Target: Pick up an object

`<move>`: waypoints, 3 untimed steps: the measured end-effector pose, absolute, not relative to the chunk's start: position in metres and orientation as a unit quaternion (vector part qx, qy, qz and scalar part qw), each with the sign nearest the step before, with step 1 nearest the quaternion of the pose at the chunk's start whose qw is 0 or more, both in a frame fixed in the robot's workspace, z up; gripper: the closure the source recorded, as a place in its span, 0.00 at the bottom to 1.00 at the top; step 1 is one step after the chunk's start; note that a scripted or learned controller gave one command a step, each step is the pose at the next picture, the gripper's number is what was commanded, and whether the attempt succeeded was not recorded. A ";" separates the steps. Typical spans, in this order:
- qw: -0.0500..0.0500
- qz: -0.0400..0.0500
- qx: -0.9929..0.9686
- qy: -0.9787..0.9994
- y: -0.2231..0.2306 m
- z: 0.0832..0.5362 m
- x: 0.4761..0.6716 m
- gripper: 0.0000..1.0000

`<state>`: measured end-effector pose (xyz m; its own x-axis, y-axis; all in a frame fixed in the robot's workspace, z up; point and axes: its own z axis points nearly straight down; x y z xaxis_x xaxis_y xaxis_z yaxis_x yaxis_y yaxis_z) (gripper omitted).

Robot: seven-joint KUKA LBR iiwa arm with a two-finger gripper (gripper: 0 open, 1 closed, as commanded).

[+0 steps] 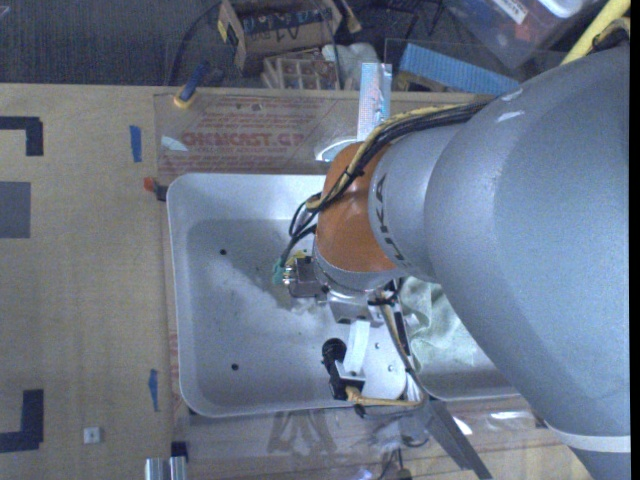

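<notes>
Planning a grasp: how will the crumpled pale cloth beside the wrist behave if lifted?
The pale cloth shows folds, so it is probably floppy and would drape. It looks thin, so likely light; pushed, it may bunch rather than slide.

The right-hand bin (470,376) is being covered almost wholly by the grey arm (520,218), itself being cut off by the right and lower edges. A pale crumpled thing (437,318) is being half hidden under the arm; two dark specks (222,253) in the left bin (200,298) are being rendered too small to identify.
</notes>
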<state>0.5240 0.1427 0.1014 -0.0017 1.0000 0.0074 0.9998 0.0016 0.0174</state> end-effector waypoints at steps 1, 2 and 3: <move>0.000 -0.001 0.837 0.547 0.071 0.185 0.582 1.00; 0.001 0.001 0.698 0.716 0.122 0.235 0.593 1.00; -0.001 -0.001 0.684 0.729 0.216 0.155 0.595 1.00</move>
